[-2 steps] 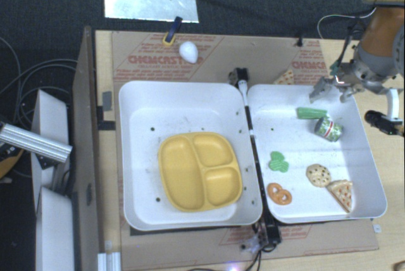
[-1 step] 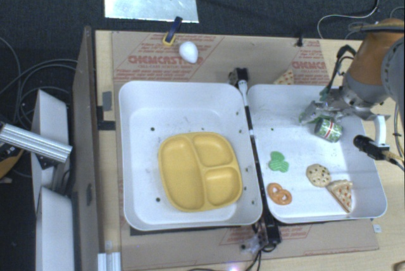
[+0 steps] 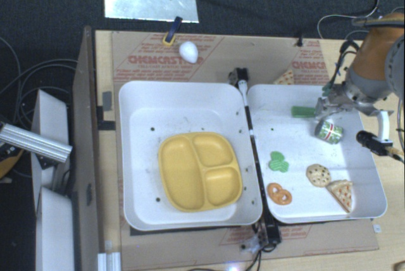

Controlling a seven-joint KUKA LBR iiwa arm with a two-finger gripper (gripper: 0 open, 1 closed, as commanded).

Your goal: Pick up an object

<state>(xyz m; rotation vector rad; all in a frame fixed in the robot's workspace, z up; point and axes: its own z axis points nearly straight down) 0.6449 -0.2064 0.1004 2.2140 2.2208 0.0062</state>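
My gripper (image 3: 328, 111) hangs over the back of the right bin (image 3: 367, 206), reaching in from the right. Just below and in front of it a small green and white can (image 3: 330, 132) lies on its side on the bin floor, very close to the gripper; contact between them is not visible. A flat green block (image 3: 302, 112) lies just left of the gripper. Further forward lie a green leafy piece (image 3: 278, 162), a cookie (image 3: 317, 175), a pretzel (image 3: 279, 194) and a pizza slice (image 3: 342, 194).
The left bin (image 3: 136, 137) holds a yellow divided plate (image 3: 200, 170). Behind the bins, on the cardboard, lie a white egg-shaped thing (image 3: 188, 51) and a small yellow and blue tool (image 3: 171, 32). Cables and metal parts lie left of the bench.
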